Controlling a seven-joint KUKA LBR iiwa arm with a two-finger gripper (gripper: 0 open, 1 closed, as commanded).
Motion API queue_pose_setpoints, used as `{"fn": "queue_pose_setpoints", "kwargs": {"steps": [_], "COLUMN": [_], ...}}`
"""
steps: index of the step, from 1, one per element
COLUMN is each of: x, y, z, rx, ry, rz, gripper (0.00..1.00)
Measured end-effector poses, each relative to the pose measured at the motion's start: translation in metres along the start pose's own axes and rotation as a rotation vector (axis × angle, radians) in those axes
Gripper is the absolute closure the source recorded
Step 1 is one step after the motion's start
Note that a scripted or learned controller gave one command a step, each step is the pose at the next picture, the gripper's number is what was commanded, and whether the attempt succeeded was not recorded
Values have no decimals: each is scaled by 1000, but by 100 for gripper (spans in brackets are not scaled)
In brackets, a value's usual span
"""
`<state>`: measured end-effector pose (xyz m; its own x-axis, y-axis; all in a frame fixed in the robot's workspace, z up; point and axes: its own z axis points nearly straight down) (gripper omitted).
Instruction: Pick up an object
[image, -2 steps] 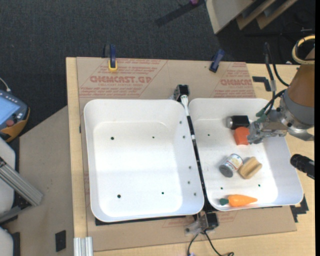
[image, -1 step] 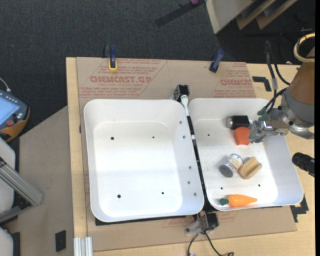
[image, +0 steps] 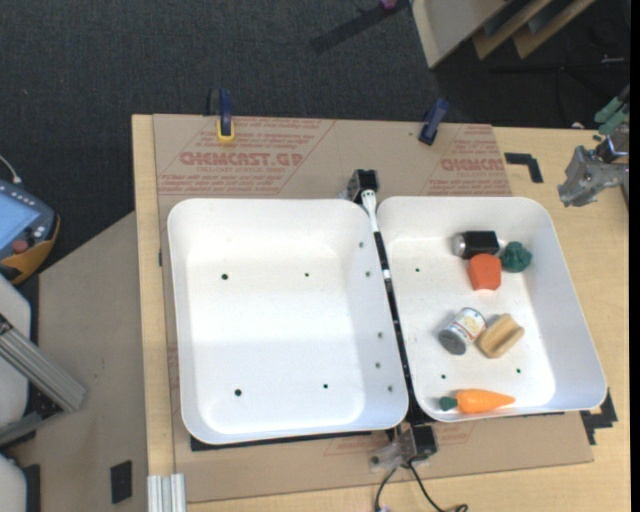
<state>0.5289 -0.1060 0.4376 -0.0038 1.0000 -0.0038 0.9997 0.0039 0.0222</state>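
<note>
The right bin (image: 560, 265) holds several small objects. A black block (image: 477, 242) lies at the back, with an orange-red block (image: 485, 272) just in front of it and a dark green lump (image: 516, 257) to its right. Nearer the front, a small tin can (image: 461, 330) lies on its side beside a tan bread-like piece (image: 500, 336). An orange carrot (image: 477, 401) rests against the front wall. My gripper (image: 588, 175) hangs at the far right, beyond the right bin's back right corner, well apart from all the objects.
The left bin (image: 200, 300) sits beside the right one, and a black divider strip (image: 385, 290) runs between them. Clamps (image: 224, 113) hold the cardboard base at the back edge. A cable and connector (image: 410, 450) lie at the front.
</note>
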Motion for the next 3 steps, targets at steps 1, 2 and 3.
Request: {"fn": "queue_pose_setpoints", "kwargs": {"steps": [1,2,3], "x": [34,60,58], "y": [18,79,77], "z": [-48,-99,-108], "rx": [11,12,15], "ry": [2,1,1], "rz": [-1,0,2], "gripper": [100,100,100]}}
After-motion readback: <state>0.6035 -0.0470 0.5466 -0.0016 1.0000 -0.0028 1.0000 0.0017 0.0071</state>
